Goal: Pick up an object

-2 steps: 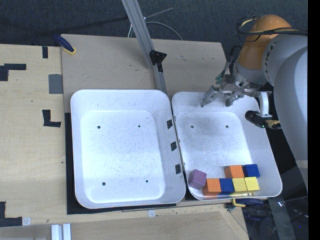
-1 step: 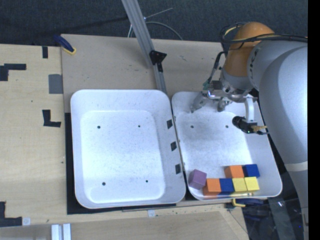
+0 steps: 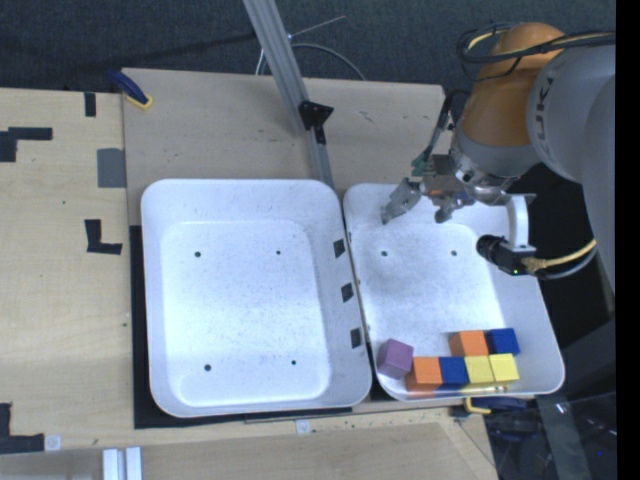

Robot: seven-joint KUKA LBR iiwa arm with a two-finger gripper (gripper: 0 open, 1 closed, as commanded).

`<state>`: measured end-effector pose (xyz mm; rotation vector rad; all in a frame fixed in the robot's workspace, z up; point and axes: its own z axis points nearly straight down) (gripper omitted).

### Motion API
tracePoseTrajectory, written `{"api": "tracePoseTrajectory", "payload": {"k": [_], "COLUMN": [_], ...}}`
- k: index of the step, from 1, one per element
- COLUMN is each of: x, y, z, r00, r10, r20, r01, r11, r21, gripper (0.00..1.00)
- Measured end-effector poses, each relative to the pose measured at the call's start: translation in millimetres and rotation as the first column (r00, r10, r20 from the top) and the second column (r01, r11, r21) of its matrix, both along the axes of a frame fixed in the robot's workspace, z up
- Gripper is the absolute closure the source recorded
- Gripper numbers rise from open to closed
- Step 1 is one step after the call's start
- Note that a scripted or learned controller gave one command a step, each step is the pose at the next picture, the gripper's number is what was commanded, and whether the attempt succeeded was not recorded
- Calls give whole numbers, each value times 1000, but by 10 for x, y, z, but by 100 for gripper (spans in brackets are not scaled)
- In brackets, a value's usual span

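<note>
Several small blocks lie along the near edge of the right bin (image 3: pixel 400 268): a purple one (image 3: pixel 396 356), two orange ones (image 3: pixel 427 370) (image 3: pixel 467 344), two blue ones (image 3: pixel 453 369) (image 3: pixel 501 341) and two yellow ones (image 3: pixel 480 370) (image 3: pixel 504 367). My gripper (image 3: pixel 420 204) hangs over the far end of that bin, well away from the blocks. Its two fingers are spread apart with nothing between them.
The left bin (image 3: pixel 240 288) sits beside the right one. A slanted metal pole (image 3: pixel 285 68) with a black clamp (image 3: pixel 315 116) rises behind the bins. A black cable and connector (image 3: pixel 500 253) hang from the wrist over the right bin's right side.
</note>
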<state>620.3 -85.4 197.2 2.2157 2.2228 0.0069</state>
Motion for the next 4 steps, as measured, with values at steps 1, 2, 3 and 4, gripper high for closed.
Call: {"api": "tracePoseTrajectory", "payload": {"k": [1,2,3,4], "x": [-76,-306,-363,-613], "y": [102,329,594,580], "z": [-56,-56,-57,-55], "r00": [1000,1000,1000,1000], "r10": [0,-2,1,-4], "r20": [-8,-7,-8,-9], "r01": [0,2,-1,4], "r11": [1000,1000,1000,1000], "r21": [1,0,1,-2], "gripper": [0,0,0,0]}}
